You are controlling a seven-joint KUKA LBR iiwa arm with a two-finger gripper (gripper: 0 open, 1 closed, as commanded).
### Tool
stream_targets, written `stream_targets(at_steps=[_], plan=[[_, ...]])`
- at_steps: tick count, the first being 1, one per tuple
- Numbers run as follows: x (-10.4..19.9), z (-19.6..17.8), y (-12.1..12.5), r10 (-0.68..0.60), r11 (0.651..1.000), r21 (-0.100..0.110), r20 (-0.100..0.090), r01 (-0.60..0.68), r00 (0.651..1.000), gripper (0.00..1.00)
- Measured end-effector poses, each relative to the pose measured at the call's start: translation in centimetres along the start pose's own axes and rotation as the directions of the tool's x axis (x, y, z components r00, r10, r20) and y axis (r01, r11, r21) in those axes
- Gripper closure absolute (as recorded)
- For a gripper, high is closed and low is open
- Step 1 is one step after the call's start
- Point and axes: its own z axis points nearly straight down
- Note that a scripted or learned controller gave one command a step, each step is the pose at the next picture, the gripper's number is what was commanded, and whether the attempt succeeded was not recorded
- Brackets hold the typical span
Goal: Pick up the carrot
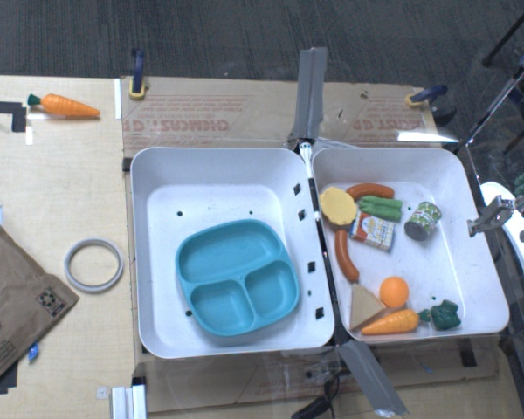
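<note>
Plainly saw two toy carrots. Found the first, an orange plastic carrot with a green stub (391,322), lying flat at the lower edge of the right shallow white bin (454,256), in the lower right of the frame. Noted its tip touching a tan wedge-shaped block (361,303), its stub end just beside a dark green broccoli toy (444,314), and a small orange ball (394,291) just above it.

Found the second orange carrot with green top (65,106) alone on the pale wooden bench (52,190), upper left of the frame, well apart from both bins.

Higher in the right bin, made out a yellow round disc (338,206), a red sausage (347,256), a small printed carton (374,231) and a green-labelled tin can (423,220), all close together.

Saw a teal three-compartment plastic plate (236,276) lying in the left white bin (162,199).

Caught the grey metal tool (492,216) at the right edge of the frame, just past the right bin's rim and well above the nearer carrot; could not tell whether apart or together.
</note>
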Motion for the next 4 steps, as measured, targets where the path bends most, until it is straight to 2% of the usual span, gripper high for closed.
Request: stream_targets(at_steps=[1, 2, 3, 4], plan=[[6.8, 15.8, -1.3, 0.049, 0.999, 0.003, -0.002, -0.049, 0.999, 0.00], [11.0, 19.3, -1.8, -0.010, 1.000, 0.002, -0.001, 0.010, 1.000, 0.00], [10.8, 18.5, -1.8, -0.004, 1.000, 0.004, -0.001, 0.004, 1.000, 1.00], [18.1, 4.6, -2.6, 0.110, 0.994, 0.001, 0.001, -0.110, 0.994, 1.00]])
